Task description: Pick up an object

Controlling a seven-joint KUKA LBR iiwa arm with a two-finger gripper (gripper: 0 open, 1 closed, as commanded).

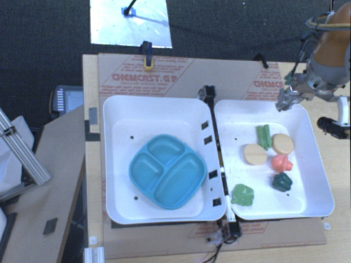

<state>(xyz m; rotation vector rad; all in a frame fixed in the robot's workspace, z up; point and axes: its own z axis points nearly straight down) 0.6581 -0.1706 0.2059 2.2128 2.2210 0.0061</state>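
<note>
The green stick-shaped piece [264, 136], lying in the right bin [315, 147] just below and a little left of the pincer [285, 101], is judged to be light, stiff and somewhat slippery plastic, best taken across its narrow middle. Beside it two tan discs [282, 143] [254, 154], a pink piece [281, 163], a dark green piece [282, 182] and a light green piece [242, 195] are seen farther below, and the blue divided plate [167, 171] is well apart, in the left bin [118, 147]. The pincer is held over the upper rim of the right bin with nothing in it, but how far it is open cannot be told.
</note>
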